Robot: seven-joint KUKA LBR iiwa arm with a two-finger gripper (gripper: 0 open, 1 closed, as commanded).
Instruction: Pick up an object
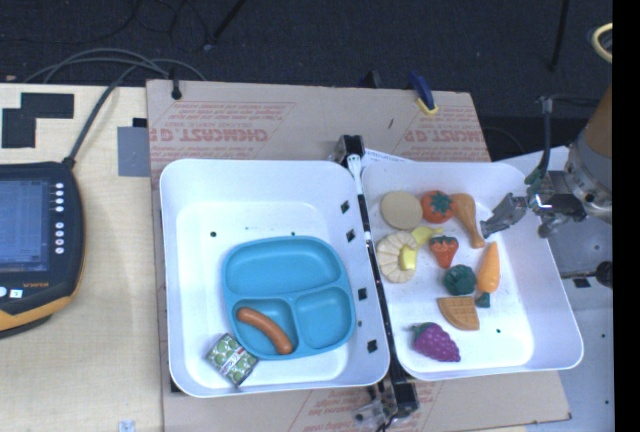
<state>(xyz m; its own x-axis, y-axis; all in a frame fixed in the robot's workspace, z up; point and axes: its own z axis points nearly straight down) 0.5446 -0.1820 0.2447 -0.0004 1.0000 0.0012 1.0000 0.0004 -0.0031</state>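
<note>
Carrot (488,268), near the right bin's (560,320) right edge, looks light, stiff, slick; grip mid-body. Whether the gripper (503,216) is clenched, I cannot tell.

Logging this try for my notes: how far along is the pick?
Nothing looks picked yet. The hand hovers at the right bin's upper right edge, nothing visible between its fingers. The nearest toys, drumstick and carrot, lie in the bin. Descent, grasp and lift remain.

The worktop (90,340) is pale wood. A cardboard sheet (300,125) covers its middle, and on that sit two white bins side by side — left bin (190,220), right bin (545,320). A pendant (35,240) lies at the left edge.
</note>
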